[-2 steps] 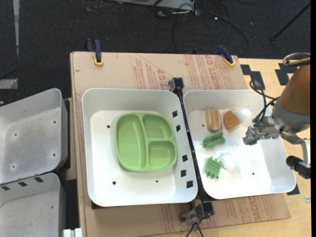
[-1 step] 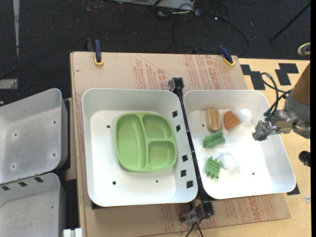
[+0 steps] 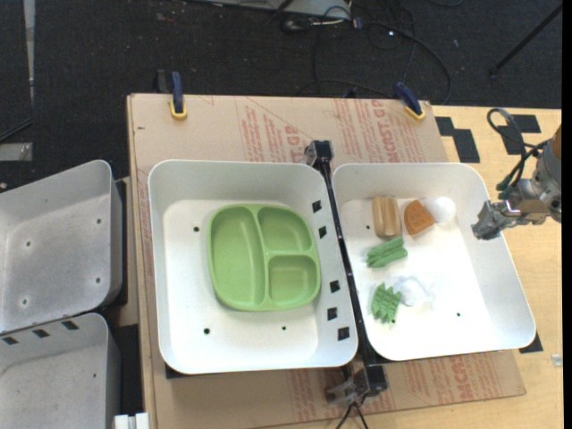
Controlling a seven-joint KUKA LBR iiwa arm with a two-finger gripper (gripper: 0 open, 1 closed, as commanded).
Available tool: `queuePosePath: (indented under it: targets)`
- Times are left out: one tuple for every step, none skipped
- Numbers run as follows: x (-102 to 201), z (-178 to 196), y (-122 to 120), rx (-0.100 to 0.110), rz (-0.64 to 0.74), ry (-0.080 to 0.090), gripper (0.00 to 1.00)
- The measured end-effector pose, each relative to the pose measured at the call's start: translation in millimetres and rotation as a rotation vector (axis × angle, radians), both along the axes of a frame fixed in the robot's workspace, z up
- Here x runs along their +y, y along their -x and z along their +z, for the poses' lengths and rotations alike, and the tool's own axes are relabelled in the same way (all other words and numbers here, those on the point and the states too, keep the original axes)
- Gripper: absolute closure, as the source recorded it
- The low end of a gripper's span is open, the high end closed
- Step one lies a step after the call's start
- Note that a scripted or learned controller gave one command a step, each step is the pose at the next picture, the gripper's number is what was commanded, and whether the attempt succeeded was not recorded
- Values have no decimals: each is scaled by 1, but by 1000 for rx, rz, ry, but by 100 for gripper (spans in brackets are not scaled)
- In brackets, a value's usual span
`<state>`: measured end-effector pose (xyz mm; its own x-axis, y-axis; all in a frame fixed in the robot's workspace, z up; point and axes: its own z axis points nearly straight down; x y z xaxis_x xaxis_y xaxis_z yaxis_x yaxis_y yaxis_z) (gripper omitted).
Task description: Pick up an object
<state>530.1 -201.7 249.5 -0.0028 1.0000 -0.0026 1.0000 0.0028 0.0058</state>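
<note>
The gripper [image 3: 490,222] hangs at the right bin's [image 3: 500,320] right rim, its grasp impossible to judge, while the likeliest pick, a tan wooden-looking block [image 3: 386,215] near the divider, seems light, stiff and best pinched across its narrow sides.

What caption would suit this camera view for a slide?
Gripper at the right bin's edge, near small food-like objects; a green divided plate lies in the left bin.
</note>
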Motion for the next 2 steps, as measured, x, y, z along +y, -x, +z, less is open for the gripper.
queuePosePath:
  targets:
    - [44, -9, -17, 5, 3, -3, 100]
    - [93, -12, -21, 6, 3, -3, 100]
